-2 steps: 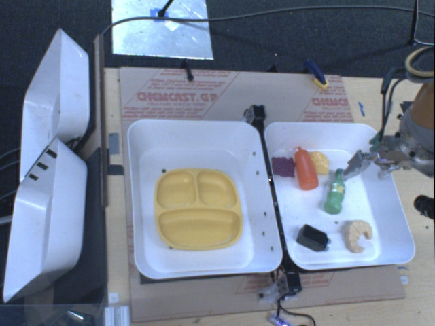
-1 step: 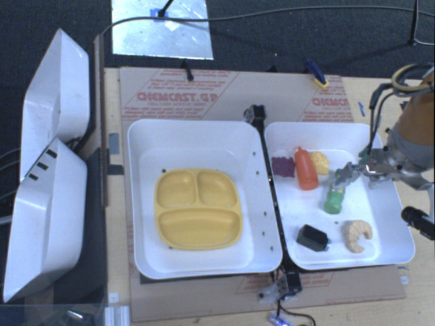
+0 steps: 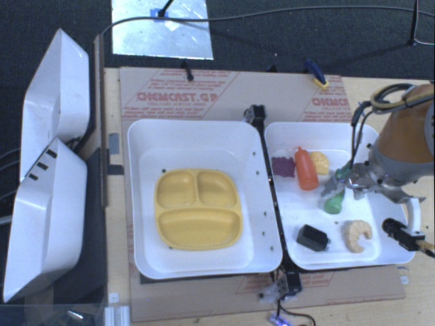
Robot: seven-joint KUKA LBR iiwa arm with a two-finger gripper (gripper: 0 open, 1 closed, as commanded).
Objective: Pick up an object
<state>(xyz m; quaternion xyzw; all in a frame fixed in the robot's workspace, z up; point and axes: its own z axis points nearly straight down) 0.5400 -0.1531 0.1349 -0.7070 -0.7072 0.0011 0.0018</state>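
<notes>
**Pincer low over the green piece in the right-hand bin**

Pincer (image 3: 340, 185) sat at the end of the grey and orange arm (image 3: 401, 145), which reached in from the right and hung down into the right bin (image 3: 289, 250). Its metal tip lay right at the small green object (image 3: 332, 203), apparently touching it or just above it. Whether it was spread or pressed together could not be told from this slanted overhead view, and nothing showed plainly pinched by it, so no hold can be claimed.

That green piece looked like the chosen target, since the tip sat over it rather than its neighbours. Just to its left stood an orange bottle-shaped toy (image 3: 306, 169), with a yellowish lump (image 3: 319, 161) touching it on the right and a dark purple block (image 3: 283, 166) just beside it on the left. These three crowded the upper part of the bin, which probably made the freer green piece an easier pick. Nearer the front wall lay a black block (image 3: 312, 238) and a pale croissant-shaped toy (image 3: 357, 235), well apart from the tip and from each other.

Across the shared wall, the left bin (image 3: 146, 250) held a yellow divided tray (image 3: 198, 208) lying flat near its middle, far from the arm. Both bins rested side by side on the worktop (image 3: 224, 90), a printed board on which they sat within the arm's reach.
</notes>
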